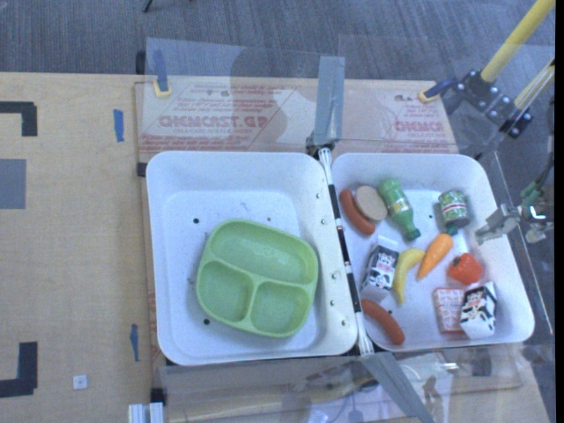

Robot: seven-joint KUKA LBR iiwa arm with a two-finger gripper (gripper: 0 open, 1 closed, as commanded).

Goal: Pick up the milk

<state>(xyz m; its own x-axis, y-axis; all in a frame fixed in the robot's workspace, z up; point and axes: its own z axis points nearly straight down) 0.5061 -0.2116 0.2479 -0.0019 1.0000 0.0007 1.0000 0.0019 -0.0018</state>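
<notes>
- We take the milk carton (381, 267) to be the small box with the black-and-white cow print. It lies in the right bin (423, 159), near that bin's left wall and about midway along it.
- A banana (404, 273) lies just beside the carton on its right, possibly touching it, and a sausage (384, 322) lies nearer the bin's front edge.
- A second cow-print carton (480, 311) sits in the front right corner of the same bin, against a red box (448, 309). We cannot be sure from the print alone which of the two is the milk.
- The gripper (500, 227) hangs over the right edge of the right bin, well apart from the carton by the left wall. It appears faint against the bin, and we cannot tell whether it is apart or together. Nothing is visibly held in it.
- We judge the carton to be a light, hollow toy, stiff enough to take a squeeze, with smooth printed faces that could slip.
- Its two flat long sides look like the best hold, taken across the narrow width. The side facing the wall leaves little room, and the banana crowds the other.
- The left bin (229, 161) holds a green divided plate (256, 276), which plays no part in this pick.
</notes>
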